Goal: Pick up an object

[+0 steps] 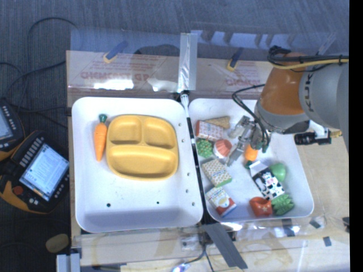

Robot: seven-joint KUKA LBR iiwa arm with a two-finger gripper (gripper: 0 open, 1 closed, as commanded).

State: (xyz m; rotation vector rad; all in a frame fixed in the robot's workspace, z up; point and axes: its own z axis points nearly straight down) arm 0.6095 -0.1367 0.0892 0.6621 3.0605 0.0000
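My gripper (pixel 233 145) hangs low over the upper middle of the right bin (pixel 303 177), its fingers spread open with nothing held between them. Just left of its tips lies a round red and white toy (pixel 222 148). A small orange piece (pixel 251 151) sits right beside the gripper. Around them lie a printed cracker box (pixel 210 130), a green round toy (pixel 204 148) and a checked packet (pixel 216 173). Further along the bin are a small carton (pixel 220 201), a black and white carton (pixel 266 184), a green pear (pixel 278 171) and a red tomato (pixel 261 207).
The left bin (pixel 91 203) holds a yellow divided plate (pixel 142 147) and an orange carrot (pixel 100 140) at its left. A ridge between the bins (pixel 193 169) runs down the middle. A handheld pendant (pixel 39 171) lies off the bench to the left.
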